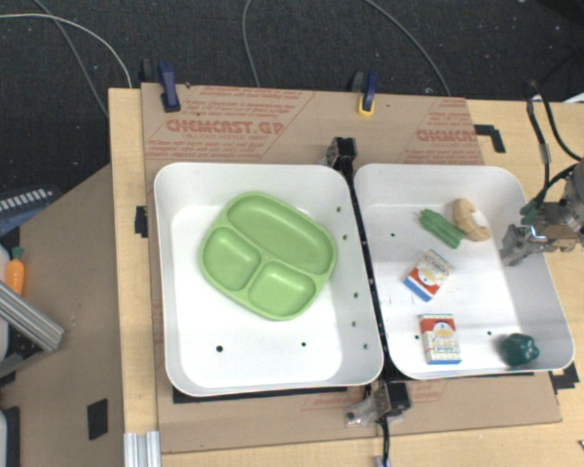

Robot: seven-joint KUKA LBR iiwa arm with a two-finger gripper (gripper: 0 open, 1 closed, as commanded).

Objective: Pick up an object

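Gripper (518, 243): seen at the right wall of the right bin (540, 295), low over the rim; arm enters from the right. Finger state can't be told, the metal parts are too small and blurred. Nothing is seen held.
Left bin (175, 261): a green divided plate (269, 254) is laid flat near the middle, 3 compartments, tilted approx. diagonal. Wide bare floor is left on all sides of it.
Right bin contents: 5 small items, spread apart, none touching the gripper.
Green stick-like item (438, 228): lies slanted in the upper part, just beside a tan roll-shaped item (471, 219); the two look to be touching or nearly so.
Small carton, mid (427, 275): red/white/blue, tilted, near bin centre, clear room all round.
Small carton, low (440, 340): similar colours, lies flat nearer the front wall.
Dark green round item (518, 349): tucked in the front-right corner, close to both walls.
Nearest targets: tan roll and green stick are judged closest to the gripper.
Edges: corner item is judged awkward, walls crowd the fingers. Mid carton is judged easiest, open floor on each side.
Task status: judged as not yet done; no obj. lifted.
Risk: a close pair may be nudged together if a grab is tried there.
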